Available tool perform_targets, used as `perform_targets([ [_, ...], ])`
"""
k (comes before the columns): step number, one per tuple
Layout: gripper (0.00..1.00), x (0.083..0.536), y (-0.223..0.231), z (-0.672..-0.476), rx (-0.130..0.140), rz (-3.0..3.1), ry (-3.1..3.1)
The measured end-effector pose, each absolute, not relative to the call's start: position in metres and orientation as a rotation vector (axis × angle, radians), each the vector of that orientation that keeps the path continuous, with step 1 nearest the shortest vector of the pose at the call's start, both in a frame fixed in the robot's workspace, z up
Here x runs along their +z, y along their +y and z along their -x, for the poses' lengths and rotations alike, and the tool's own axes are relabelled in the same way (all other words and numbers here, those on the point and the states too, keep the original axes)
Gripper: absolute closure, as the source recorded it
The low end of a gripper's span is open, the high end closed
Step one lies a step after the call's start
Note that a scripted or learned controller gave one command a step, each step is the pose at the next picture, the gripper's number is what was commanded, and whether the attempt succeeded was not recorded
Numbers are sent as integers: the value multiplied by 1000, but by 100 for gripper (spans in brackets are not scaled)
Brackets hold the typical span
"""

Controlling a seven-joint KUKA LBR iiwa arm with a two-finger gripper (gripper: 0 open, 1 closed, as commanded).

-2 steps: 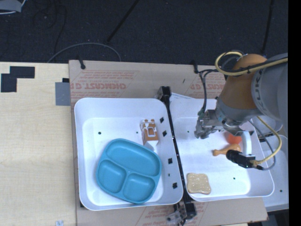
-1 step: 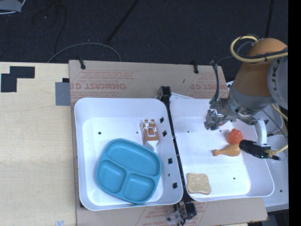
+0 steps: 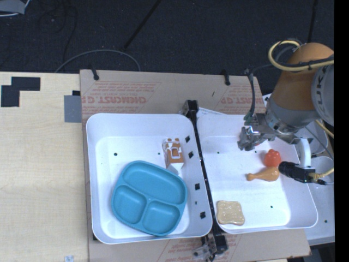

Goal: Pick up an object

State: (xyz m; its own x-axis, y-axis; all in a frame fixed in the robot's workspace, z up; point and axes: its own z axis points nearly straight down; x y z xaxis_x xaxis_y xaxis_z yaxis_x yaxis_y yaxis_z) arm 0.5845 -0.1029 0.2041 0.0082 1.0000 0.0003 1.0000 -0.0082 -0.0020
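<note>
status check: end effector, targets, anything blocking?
End effector over right bin, holding nothing seen. Red ball, toy drumstick, toast lying loose. Nothing blocking.

A pale wooden worktop (image 3: 38, 162) is seen, with black angular patches (image 3: 19, 89) and a grey square (image 3: 71, 108) marked on it. A brown cardboard sheet (image 3: 142, 94) with red printed lettering is laid over it, and two black clips (image 3: 95, 75) are fixed at its far edge. Two shallow white bins are set on the cardboard, the left bin (image 3: 109, 152) and the right bin (image 3: 262, 198) being joined by a black strip (image 3: 199, 162). Black cables (image 3: 98, 53) are strewn over the dark ground behind.
</note>
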Motion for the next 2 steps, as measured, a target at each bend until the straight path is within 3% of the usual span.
perform_targets([
  [2,100,216,-2,-599,2,2216,-2224],
])
